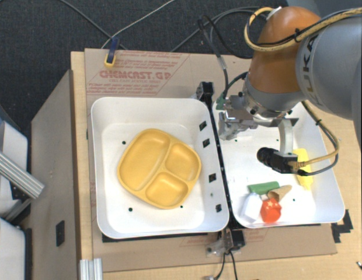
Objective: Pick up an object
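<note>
My gripper [232, 126] hangs over the upper left part of the right bin [321, 214], close to the wall between the two bins. Nothing shows between its fingers. At the near edge of that bin lies a small cluster: a green piece [263, 186], a tan piece [282, 191], a red round object [271, 212] and a white object [250, 205]. A yellow object [304, 172] lies toward the bin's right side. The cluster sits well below the gripper in the view.
The left bin [102, 156] holds a yellow divided plate [159, 168]. Both bins rest on a cardboard sheet [140, 63]. The arm's large grey and orange body [286, 51] covers the upper part of the right bin.
</note>
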Robot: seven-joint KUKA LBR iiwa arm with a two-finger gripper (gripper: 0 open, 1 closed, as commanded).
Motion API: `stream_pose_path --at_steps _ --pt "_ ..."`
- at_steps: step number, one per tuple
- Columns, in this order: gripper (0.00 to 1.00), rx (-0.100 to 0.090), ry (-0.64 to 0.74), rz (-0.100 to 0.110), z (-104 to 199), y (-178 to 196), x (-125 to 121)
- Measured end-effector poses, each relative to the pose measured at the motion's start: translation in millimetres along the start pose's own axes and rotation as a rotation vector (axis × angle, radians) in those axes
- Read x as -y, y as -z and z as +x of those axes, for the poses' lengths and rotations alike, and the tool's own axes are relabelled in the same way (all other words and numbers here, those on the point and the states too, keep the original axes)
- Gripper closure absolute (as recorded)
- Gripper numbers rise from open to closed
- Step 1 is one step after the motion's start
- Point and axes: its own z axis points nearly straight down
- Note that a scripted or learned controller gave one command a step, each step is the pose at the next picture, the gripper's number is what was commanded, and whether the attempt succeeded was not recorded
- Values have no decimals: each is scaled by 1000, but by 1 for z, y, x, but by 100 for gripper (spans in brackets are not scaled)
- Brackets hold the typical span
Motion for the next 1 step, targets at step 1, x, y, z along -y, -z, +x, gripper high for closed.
stream_pose_path --at_steps 1 --pt "100 0 0 1 57 -17 -3"
